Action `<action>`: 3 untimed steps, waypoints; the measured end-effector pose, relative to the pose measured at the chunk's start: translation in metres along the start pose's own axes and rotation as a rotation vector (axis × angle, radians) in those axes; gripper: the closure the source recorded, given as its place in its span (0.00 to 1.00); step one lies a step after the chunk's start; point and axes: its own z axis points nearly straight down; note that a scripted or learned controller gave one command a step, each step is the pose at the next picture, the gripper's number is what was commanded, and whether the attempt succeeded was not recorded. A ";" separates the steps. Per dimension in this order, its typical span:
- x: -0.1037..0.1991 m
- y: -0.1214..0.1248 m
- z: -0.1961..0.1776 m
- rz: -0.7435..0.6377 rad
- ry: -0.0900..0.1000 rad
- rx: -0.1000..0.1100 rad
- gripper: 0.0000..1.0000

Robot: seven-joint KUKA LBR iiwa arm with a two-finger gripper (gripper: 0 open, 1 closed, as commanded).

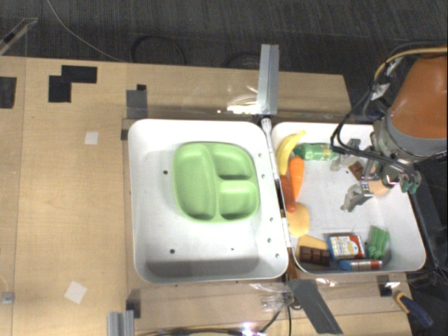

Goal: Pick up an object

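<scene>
My gripper (357, 193) hangs over the middle of the right bin (417, 243), open, with nothing between its fingers. Below and around it lie a banana (286, 150), a carrot (295, 179), a green bottle (316, 152), a pale yellow round fruit (299, 220), a brown chocolate bar (314, 253), a small printed box (345, 246), a marker (361, 264) and a green ridged piece (378, 243). The gripper touches none of them. The arm's orange band (422, 102) covers the bin's upper right corner.
The left bin (150, 187) holds a green divided plate (213, 180). A metal post (269, 82) stands behind the wall between the bins. Cables hang around the wrist at the right.
</scene>
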 end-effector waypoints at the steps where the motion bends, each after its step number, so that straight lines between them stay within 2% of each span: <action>1: 0.001 -0.013 0.128 -0.090 -0.007 0.001 0.00; 2: 0.016 -0.066 0.137 -0.446 -0.009 0.005 0.00; 3: 0.037 0.012 0.136 -0.378 -0.013 0.002 0.00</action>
